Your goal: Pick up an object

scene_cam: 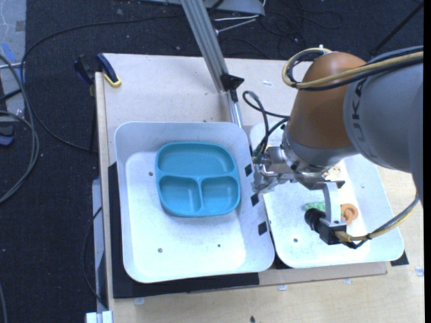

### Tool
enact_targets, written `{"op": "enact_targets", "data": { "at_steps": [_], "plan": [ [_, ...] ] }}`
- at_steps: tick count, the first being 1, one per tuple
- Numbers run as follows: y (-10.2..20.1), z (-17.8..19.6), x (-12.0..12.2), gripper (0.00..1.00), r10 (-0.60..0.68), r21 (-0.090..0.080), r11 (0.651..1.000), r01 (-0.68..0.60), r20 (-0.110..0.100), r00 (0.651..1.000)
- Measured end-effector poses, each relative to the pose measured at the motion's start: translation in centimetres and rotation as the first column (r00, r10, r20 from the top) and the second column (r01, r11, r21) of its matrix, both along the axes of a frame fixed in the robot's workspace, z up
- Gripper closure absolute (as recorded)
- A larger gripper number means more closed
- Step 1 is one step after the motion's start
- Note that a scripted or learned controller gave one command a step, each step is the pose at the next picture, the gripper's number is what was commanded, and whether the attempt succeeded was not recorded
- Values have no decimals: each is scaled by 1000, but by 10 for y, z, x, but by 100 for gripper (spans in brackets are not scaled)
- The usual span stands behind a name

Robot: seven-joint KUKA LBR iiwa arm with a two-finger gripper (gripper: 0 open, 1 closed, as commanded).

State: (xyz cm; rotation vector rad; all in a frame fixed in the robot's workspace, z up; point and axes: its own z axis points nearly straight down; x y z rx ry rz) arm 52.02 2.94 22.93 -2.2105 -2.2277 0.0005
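A blue divided plate (199, 179) lies flat in the left white bin (138, 247), slightly towards its far side. In the right bin (380, 244) a small green thing (315, 207) and a small orange thing (349, 212) lie close together, partly covered by the wrist's bracket. My gripper (269, 172) hangs low over the right bin's left edge, near the wall between the two bins and just right of the plate. The arm's grey and orange body hides the gripper's tip and much of the right bin.
A slanted metal pole (209, 39) runs from the top of the view down to the far edge of the bins. Cables trail over the dark floor around the bench. A blue and yellow tool (108, 69) lies at the bench's far left corner.
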Motion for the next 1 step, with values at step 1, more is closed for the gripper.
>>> {"op": "enact_targets", "data": {
  "at_steps": [1],
  "plan": [
    [51, 10, -11, 100, 0, 0, 1000, 0, 3, 1000]
  ]
}}
